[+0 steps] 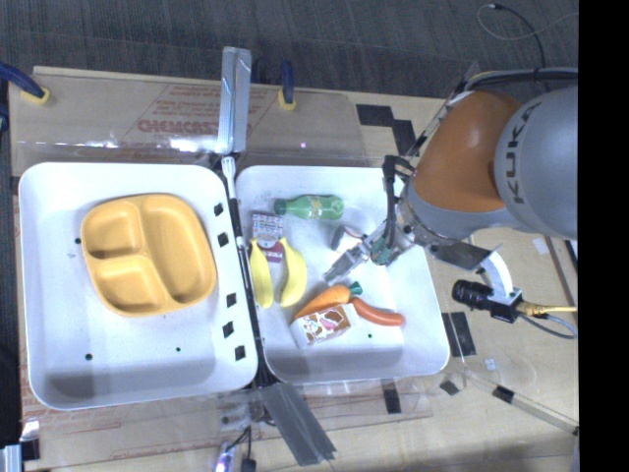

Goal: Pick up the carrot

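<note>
Carrot (322,302) not yet lifted: it is seen lying in the right bin (418,357), tip toward eight o'clock, touching the small carton (325,325) below it. The gripper (344,262) is poised just above, at one o'clock from the carrot, jaws parted and nothing held. Descent, closing and lifting are judged outstanding. Bananas (275,272) crowd at nine o'clock, a sausage (378,313) at three; bench and dark carpet lie beyond.
</note>
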Tool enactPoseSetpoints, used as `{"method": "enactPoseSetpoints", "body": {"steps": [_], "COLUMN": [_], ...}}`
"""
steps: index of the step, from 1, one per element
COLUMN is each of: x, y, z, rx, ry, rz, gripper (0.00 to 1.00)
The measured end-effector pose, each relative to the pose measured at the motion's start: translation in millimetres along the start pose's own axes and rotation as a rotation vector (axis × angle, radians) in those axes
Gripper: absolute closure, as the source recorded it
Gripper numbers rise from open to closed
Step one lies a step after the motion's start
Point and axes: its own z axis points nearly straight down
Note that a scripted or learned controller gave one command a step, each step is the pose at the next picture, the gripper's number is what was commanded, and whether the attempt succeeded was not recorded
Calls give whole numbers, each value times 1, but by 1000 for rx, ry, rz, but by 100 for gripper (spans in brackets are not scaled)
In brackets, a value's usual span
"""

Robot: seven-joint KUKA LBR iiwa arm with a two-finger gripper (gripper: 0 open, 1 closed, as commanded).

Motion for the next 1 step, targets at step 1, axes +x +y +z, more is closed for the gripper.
{"method": "enactPoseSetpoints", "body": {"steps": [1], "x": [-11], "y": [-8], "z": [104], "rx": [-1], "ry": [-1], "rz": [107], "gripper": [0]}}
